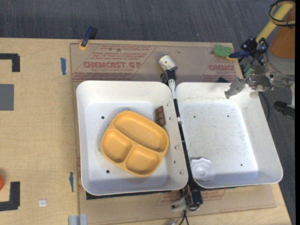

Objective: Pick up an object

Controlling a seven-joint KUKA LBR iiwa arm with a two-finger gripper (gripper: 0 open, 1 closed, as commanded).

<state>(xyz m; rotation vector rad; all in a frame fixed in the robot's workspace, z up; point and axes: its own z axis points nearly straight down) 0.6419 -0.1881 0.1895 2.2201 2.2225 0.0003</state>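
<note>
gripper (233, 89) hung over the right bin's (262, 139) far rim, its state impossible to tell. yellow divided tray (135, 142) lay in the left bin (89, 125), white object (202, 168) in the right.

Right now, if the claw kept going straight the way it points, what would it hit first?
Probably the bare floor of the right bin: the claw points down-left over its upper edge. Depth is unclear from this slant.
</note>
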